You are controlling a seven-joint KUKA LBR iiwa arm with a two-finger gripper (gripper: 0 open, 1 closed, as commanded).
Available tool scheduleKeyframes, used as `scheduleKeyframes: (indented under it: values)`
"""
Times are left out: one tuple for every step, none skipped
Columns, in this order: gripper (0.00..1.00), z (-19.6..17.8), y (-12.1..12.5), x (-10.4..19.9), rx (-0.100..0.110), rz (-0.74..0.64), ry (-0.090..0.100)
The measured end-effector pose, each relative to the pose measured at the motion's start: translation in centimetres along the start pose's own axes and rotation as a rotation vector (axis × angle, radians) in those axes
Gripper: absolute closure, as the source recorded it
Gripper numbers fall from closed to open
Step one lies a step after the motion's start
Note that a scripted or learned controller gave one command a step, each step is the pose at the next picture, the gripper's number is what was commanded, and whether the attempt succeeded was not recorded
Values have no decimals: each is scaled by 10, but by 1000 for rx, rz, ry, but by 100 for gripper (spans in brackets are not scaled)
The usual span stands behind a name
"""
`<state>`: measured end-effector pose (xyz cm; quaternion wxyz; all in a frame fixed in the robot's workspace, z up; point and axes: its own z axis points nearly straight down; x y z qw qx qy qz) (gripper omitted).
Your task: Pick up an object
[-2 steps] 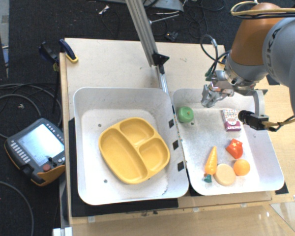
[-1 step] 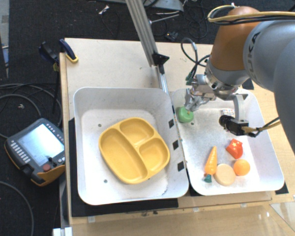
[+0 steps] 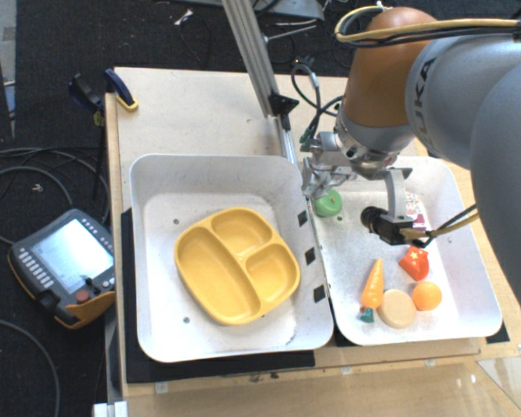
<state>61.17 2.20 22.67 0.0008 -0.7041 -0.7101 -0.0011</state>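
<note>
In the right bin, a small green round object lies near the left wall. My gripper hangs directly over it at its upper left edge, low in the bin, and I cannot tell whether they touch. Nearer the front of that bin lie an orange carrot, a red piece, an orange ball and a beige round piece. A pink and white packet is partly hidden behind the wrist.
The left bin holds a yellow divided plate. A slanted metal rail runs down to the bins' shared wall beside the gripper. A teach pendant lies on the floor at left. The grey arm covers the right bin's back right.
</note>
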Motion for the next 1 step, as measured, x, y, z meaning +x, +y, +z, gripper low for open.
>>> scheduleKeyframes:
  values:
    - [100,-13,-17,52,1,0,0]
